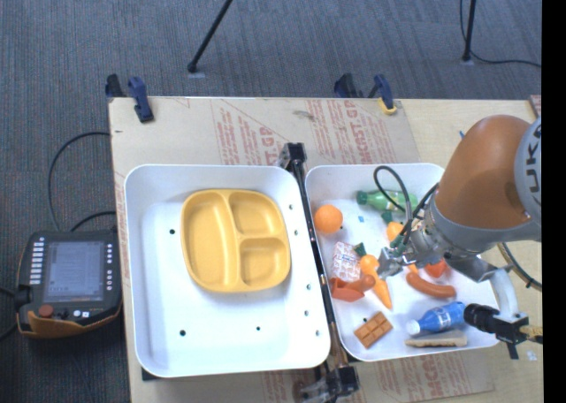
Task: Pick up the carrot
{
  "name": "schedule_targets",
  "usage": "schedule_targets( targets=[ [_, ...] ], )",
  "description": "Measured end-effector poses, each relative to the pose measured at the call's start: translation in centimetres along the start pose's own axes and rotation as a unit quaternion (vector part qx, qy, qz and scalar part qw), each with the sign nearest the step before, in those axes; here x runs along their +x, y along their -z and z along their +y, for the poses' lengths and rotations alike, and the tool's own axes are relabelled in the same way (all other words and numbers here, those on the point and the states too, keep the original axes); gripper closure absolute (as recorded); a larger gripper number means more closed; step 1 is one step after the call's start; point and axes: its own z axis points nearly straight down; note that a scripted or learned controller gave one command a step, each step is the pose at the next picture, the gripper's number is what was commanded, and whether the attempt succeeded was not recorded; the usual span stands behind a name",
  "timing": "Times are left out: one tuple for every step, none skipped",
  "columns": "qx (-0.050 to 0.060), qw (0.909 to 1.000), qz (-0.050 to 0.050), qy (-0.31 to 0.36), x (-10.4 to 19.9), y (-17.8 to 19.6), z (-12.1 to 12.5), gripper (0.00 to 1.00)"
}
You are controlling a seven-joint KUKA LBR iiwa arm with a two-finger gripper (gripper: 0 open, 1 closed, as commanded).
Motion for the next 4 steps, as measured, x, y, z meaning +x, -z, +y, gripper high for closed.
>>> schedule_targets(
  targets=[
    [0.000,0.9797,0.000,-0.200,6.4,0.0,3.1,1.00],
    [0.001,0.9243,0.000,-0.382,-2.0,-1.7,-2.4,1.00],
    [0.000,0.8927,0.000,-0.451,5.1,4.2,1.9,1.00],
    [0.001,0.8479,0.000,-0.530,11.7,0.8,2.5,1.00]
  ],
)
